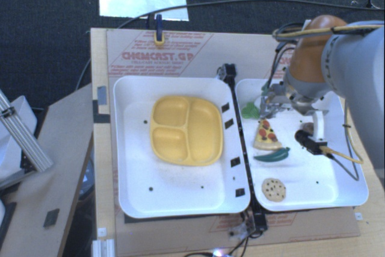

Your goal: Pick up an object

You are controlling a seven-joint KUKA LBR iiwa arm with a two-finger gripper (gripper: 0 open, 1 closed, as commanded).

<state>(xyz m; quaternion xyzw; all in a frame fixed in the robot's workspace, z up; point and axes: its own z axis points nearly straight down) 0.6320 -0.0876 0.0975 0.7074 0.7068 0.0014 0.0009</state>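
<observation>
The right bin (343, 189) holds a pizza slice (266, 135), a dark green pepper (272, 155), a chocolate-chip cookie (274, 189) and a light green leafy piece (249, 109). My gripper (267, 108) hangs low over the bin's far left part, just right of the leafy piece and just above the tip of the pizza slice. The arm's body hides the bin's far right corner.
A yellow divided plate (185, 129) lies in the middle of the left bin (132, 189). A black hinged divider (236, 129) runs between the two bins. Bare bin floor lies to the right of the cookie.
</observation>
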